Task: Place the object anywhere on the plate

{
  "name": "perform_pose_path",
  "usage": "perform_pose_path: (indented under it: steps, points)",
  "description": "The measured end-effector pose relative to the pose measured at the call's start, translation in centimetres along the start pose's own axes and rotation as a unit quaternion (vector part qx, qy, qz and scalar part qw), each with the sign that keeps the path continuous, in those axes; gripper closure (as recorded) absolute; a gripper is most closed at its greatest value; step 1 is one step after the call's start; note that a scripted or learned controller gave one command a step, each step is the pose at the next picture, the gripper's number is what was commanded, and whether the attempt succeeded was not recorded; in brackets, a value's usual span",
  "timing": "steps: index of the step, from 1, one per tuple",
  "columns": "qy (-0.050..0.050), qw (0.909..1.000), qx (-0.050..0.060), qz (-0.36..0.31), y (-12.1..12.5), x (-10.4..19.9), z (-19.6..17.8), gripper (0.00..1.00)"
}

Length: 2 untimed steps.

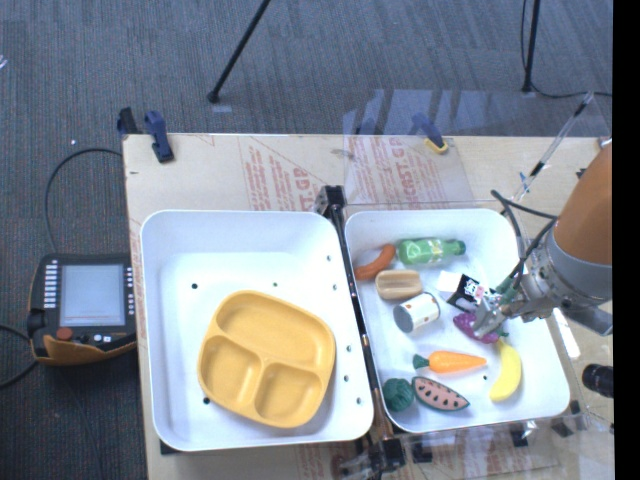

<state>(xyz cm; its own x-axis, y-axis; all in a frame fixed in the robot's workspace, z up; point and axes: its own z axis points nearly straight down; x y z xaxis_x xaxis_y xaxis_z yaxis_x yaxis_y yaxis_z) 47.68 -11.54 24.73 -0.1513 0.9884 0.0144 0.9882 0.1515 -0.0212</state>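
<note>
A yellow divided plate (pixel 266 356) lies in the left white bin (pixel 170 268). My gripper (pixel 489 317) hangs low over the right side of the right bin (pixel 500 223), reaching in from the right. Directly beneath and just left of it lies a purple toy (pixel 466 326), partly covered by the gripper. Whether the gripper touches it is unclear. A small black-and-white packet (pixel 465 290) sits just up and left of the gripper, and a yellow banana (pixel 508 372) lies just below it.
The right bin also holds a green bottle (pixel 430 251), an orange-red sausage (pixel 375 262), a bun (pixel 398 284), a white cup (pixel 417 312), a carrot (pixel 455 362), a watermelon slice (pixel 440 394) and a green broccoli (pixel 399 393). A pendant (pixel 85 306) lies left of the bench.
</note>
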Motion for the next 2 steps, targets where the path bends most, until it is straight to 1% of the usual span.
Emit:
perform_pose_path:
  steps: [1, 2]
  points:
    - [0.000, 1.0000, 0.000, 0.000, 0.00, 0.01, 0.02, 0.00]
    - [0.000, 1.0000, 0.000, 0.000, 0.00, 0.01, 0.02, 0.00]
